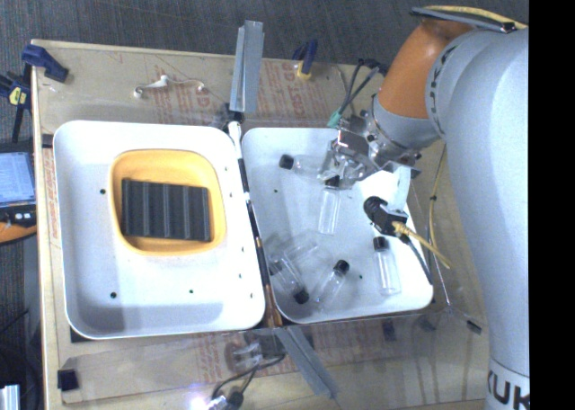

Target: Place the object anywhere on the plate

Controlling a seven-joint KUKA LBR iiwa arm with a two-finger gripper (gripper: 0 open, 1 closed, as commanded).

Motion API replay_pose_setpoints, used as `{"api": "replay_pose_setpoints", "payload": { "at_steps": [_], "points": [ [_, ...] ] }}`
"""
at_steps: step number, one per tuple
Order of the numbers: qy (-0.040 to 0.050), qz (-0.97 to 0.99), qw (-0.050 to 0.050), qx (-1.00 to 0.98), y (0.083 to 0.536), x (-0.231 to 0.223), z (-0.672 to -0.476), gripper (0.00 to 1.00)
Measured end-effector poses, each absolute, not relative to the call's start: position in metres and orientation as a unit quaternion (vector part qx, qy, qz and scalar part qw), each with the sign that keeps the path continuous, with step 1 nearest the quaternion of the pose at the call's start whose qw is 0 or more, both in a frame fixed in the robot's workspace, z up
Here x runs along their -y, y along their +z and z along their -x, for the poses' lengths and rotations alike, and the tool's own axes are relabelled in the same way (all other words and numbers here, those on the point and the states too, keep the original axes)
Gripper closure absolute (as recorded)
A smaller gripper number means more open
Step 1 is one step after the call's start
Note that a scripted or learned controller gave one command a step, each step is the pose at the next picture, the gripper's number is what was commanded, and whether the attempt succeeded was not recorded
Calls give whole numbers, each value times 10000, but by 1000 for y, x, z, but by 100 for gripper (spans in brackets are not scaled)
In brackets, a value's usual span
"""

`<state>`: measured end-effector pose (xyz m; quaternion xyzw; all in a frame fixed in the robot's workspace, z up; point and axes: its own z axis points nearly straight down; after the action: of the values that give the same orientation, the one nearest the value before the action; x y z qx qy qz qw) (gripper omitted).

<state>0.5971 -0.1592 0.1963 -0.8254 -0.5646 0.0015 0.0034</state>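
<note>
Hovering over the right bin's [409,296] back edge, the gripper [340,168] is pointing down, and I cannot tell how it is set. Just under it a clear vial [328,210] is lying near the bin's middle. More vials [334,280] are lying toward the front edge, one [387,269] near the right edge. The yellow plate [166,165] is sitting in the left bin [76,219], toward its back.

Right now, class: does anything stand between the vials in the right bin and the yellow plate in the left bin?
Yes. The raised rims where the two bins meet run between the vials and the plate, so a vial must be lifted over them. The plate itself carries a dark ridged block on its middle.
</note>
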Motion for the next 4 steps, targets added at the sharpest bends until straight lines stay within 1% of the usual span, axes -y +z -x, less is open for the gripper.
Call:
{"api": "replay_pose_setpoints", "payload": {
  "at_steps": [1,2,3,4],
  "points": [
    [12,7937,15,6084,211,112,-617,100],
    [16,7090,23,7052,203,43,-629,100],
    [19,6461,20,7632,190,31,-589,100],
    [4,5826,2,8128,196,-4,-615,100]
  ]
}}
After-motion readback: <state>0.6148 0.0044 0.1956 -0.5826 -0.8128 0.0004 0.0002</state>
